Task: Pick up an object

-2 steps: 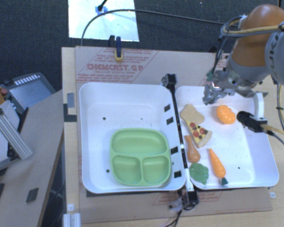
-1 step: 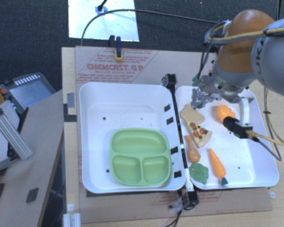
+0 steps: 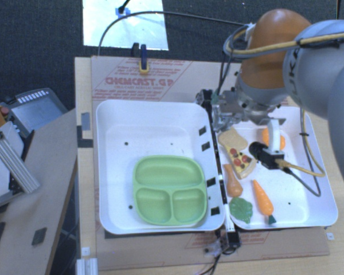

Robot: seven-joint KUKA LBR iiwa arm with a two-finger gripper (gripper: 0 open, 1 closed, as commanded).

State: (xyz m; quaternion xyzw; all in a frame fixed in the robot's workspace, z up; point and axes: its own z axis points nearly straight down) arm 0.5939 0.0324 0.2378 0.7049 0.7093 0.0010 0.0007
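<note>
Broccoli [image 3: 241, 209] and a carrot [image 3: 262, 198] flank the pizza slice [image 3: 238, 153], itself just beside the gripper [image 3: 221, 122], whose opening I cannot tell.

We see the left bin [image 3: 149, 128] and the right bin [image 3: 307, 202] as plain white. The divided plate [image 3: 169, 189] is pale green. The pizza slice [image 3: 239, 153] has a tan crust and a yellow top dotted red. The carrot [image 3: 262, 197] is orange with a green end, and the broccoli [image 3: 241, 209] is dark green. The arm [image 3: 327, 67] is grey with an orange band [image 3: 275, 36]. The cardboard [image 3: 160, 80] is tan with red lettering.
</note>
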